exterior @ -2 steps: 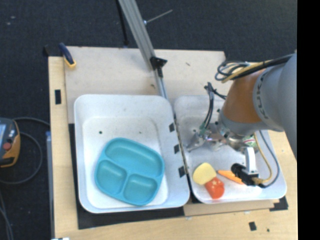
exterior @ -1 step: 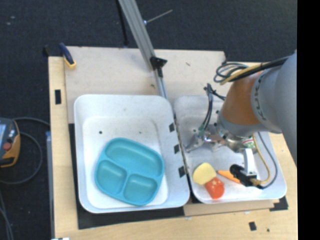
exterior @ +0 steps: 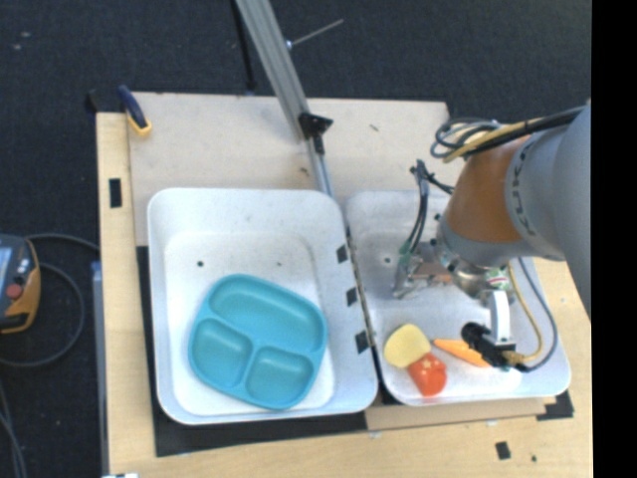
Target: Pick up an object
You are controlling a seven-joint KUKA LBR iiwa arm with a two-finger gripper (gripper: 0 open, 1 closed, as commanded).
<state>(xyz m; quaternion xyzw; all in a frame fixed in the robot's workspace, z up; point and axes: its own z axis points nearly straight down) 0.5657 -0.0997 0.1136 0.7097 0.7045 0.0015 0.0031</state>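
The gripper (exterior: pixel 423 279), grip apparently unreadable, hangs mid right bin (exterior: pixel 383 222); yellow piece (exterior: pixel 406 346), red piece (exterior: pixel 428 375) and carrot (exterior: pixel 460 351) crowd its front edge.

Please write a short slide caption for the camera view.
KUKA arm reaches into right bin above yellow, red and orange objects; blue tray in left bin.

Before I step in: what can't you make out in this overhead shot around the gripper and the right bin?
- Gripper: too small and dark in the camera view to tell its finger state.
- Right bin: its far right part is covered by the arm.
- Orange carrot-like piece: its right end is hidden by a black part.
- Red item and yellow item: too blurred to identify.
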